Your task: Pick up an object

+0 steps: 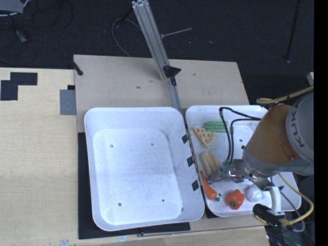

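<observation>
A view from above, at a slant, onto a bench (128, 83) bearing two shallow white bins side by side. The left bin (138, 168) is the larger in view, its floor speckled with small dark marks. The right bin (205, 114) holds several small toy foods, and the arm (279, 137), grey with an orange band, reaches over it from the right, covering much of its right half.

The gripper (230, 173) hangs low over the middle of the right bin, among the objects. Whether it is released or clenched cannot be told, and nothing can be seen gripped in it.

The objects lie along the right bin's left side. Near the top is a green piece (215, 126), long and thin. Just below and left of it lies a wedge (204, 136), tan with orange and red markings, like a pizza slice. Below that is a pale tan block (209, 161), ribbed, just left of the gripper. An orange carrot (207, 187) lies along the bin's left wall. At the bottom sits a red-orange pepper (234, 199) with a green stem end, and just to its right a white rounded piece (253, 193).

A black cable (228, 132) loops over the bin towards the gripper. A metal rail (154, 37) runs slantwise across the bench behind the bins.
</observation>
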{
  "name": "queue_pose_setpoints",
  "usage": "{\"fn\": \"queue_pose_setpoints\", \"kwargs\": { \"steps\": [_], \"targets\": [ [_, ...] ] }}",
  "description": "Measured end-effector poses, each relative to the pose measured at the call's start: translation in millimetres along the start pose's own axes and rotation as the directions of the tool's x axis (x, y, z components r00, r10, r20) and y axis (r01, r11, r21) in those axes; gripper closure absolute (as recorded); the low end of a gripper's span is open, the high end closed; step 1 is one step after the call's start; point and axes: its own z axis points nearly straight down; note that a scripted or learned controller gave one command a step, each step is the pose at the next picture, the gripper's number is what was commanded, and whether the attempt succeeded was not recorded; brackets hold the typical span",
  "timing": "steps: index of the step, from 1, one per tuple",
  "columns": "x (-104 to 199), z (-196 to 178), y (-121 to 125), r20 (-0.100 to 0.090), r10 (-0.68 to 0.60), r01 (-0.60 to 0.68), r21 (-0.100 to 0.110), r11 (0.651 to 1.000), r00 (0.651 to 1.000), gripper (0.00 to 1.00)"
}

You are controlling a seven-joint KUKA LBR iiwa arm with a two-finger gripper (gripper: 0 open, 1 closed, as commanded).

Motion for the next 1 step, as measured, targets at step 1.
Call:
{"fn": "queue_pose_setpoints", "kwargs": {
  "steps": [1],
  "targets": [
    [8.6, -0.9, 71.5, -0.002, -0.002, 0.002, -0.002, 1.0, 1.0, 0.0]
  ]
}}
